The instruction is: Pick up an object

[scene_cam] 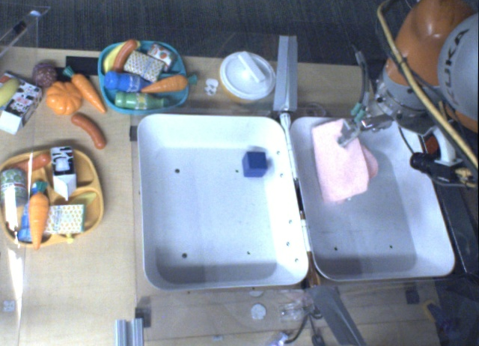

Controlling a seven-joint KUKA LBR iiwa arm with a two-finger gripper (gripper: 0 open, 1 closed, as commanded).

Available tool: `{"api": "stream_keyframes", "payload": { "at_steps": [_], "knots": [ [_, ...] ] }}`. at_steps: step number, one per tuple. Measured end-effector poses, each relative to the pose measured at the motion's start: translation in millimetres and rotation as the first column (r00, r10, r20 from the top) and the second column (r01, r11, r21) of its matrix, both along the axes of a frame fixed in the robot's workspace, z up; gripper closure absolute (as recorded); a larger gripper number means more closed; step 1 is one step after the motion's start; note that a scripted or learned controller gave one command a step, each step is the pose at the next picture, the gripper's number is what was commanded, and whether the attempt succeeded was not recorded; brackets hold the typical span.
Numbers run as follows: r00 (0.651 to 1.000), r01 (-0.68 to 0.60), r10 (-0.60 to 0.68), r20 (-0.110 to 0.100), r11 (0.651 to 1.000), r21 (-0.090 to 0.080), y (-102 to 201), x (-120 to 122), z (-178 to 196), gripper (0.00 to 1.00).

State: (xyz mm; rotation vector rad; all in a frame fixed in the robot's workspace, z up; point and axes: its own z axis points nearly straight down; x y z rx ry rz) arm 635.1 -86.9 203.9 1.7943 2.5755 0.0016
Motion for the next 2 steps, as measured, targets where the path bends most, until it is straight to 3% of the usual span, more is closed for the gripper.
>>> {"api": "stream_keyframes", "payload": {
  "at_steps": [1,2],
  "knots": [
    [0.971,-0.239,0.239,0.002,0.971,-0.001,20,17,-19,1.00],
    [0.972,-0.236,0.236,0.004,0.972,-0.001,72,35,-18,1.00]
  ]
}}
